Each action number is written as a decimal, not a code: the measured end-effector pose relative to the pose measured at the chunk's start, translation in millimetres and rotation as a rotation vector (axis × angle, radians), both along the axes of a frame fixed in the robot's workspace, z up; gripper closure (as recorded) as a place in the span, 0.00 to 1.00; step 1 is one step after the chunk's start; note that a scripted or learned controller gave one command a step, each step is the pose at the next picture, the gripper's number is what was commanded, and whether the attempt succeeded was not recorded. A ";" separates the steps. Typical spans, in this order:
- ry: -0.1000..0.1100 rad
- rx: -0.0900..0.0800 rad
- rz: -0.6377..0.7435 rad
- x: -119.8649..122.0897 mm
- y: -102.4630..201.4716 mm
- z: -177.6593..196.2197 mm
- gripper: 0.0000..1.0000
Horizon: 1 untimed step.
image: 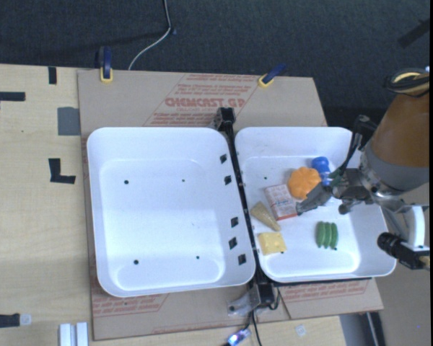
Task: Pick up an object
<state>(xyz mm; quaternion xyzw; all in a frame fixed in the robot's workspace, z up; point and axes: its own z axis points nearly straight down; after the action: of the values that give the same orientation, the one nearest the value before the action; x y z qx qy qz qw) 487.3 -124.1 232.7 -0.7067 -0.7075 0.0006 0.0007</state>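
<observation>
The right bin [346, 265] holds several small objects: an orange rounded piece [303, 182], a blue ball [320, 165] just behind it, a pink-and-white packet [278, 199], a tan wedge [264, 215], a yellow block [272, 244] and a green ridged piece [327, 235]. My gripper [319, 200] reaches in from the right and hangs low over the middle of this bin. It sits just right of the packet, below the orange piece and above the green one. I see nothing held in it.
The left bin [101, 193] lies beside the right one, with a black hinge strip [234, 193] between them. Both rest on a cardboard sheet [202, 96]. The arm's orange band [408, 132] looms over the right bin's right rim.
</observation>
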 end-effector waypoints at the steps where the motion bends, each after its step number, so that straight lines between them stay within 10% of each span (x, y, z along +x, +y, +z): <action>1: -0.006 -0.006 -0.001 56.5 -8.6 -153.9 0.00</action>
<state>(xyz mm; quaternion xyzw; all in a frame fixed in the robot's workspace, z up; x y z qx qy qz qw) 543.9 -132.7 78.7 -0.7071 -0.7071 0.0004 -0.0035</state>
